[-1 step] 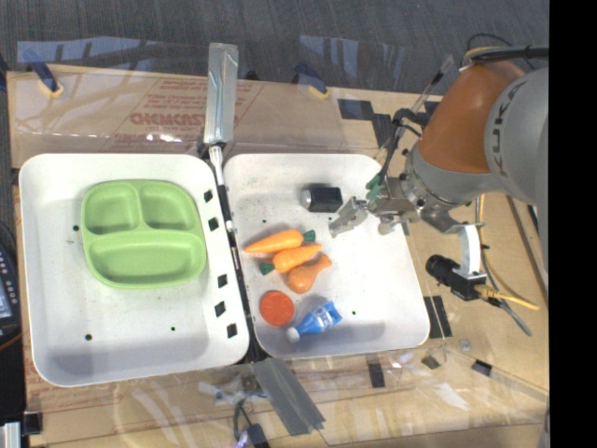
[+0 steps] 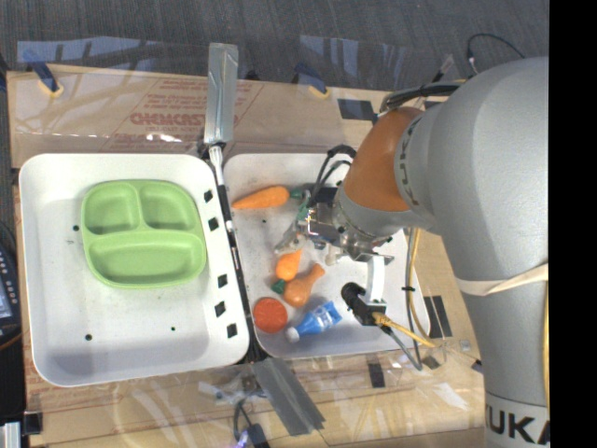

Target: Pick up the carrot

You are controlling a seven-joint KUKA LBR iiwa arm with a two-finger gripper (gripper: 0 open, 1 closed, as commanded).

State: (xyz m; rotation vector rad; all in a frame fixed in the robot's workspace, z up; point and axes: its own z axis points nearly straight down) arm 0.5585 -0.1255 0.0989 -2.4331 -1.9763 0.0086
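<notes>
I see the carrot (image 2: 261, 198) lying free just left of the gripper (image 2: 312, 224), jaw state unreadable; I would straddle its middle.

A robotics lab: taped cardboard bench (image 2: 140, 110), two white bins (image 2: 37, 250), loose cables (image 2: 415, 329).

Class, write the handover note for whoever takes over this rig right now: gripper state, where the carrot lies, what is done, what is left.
Gripper: low in the right bin, beside the carrot's green end.
Carrot: lying near that bin's upper left corner, not between the fingers.
Done: arm is over the bin, close to the carrot.
Left: close on the carrot and lift it.
</notes>
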